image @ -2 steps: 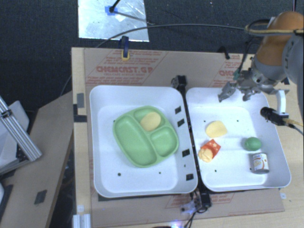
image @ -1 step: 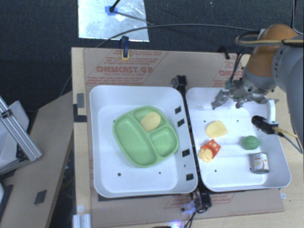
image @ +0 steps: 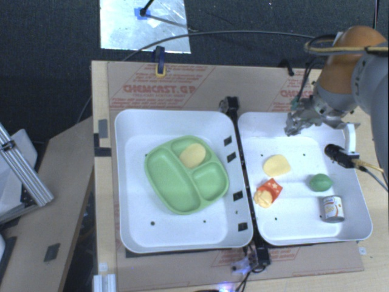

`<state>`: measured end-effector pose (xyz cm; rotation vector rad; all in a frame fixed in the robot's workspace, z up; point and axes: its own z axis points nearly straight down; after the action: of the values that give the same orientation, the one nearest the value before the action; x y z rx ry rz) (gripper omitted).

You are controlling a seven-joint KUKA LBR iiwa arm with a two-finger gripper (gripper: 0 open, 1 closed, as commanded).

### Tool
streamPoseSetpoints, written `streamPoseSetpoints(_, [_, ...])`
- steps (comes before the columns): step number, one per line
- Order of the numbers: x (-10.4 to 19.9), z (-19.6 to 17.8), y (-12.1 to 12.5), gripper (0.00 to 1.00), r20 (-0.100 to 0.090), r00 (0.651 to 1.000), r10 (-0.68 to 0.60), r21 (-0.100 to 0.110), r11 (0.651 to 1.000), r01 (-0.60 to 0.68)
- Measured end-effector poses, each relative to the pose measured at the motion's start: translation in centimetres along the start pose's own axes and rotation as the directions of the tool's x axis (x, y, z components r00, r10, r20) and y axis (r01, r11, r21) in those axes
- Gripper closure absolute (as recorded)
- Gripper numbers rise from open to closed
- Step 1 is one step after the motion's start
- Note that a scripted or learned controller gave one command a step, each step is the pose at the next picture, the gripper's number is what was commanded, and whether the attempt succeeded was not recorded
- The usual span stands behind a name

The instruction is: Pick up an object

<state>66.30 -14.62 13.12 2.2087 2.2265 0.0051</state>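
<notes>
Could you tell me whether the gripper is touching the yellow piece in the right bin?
Apart. In the camera view, the gripper sits near the bin's far edge, and bare white bin floor separates it from the yellow piece.

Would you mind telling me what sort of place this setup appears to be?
Most likely a robotics lab bench for grasping trials: a robot arm reaches over two white bins holding toy food and a green divided tray, all on a taped-down board with cables.

Yellow lump (image: 276, 165), red-yellow packet (image: 267, 193), green ball (image: 320, 182), can (image: 332, 208).
</notes>
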Motion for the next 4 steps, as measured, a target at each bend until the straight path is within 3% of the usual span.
streamPoseSetpoints(2, [-0.4, -11.8, -0.2, 1.00, 0.000, 1.000, 0.002, -0.002, 1.000, -0.002])
streamPoseSetpoints(4, [10.1, -12.6, -0.3, 1.00, -0.003, 1.000, -0.001, 0.005, 1.000, 0.001])
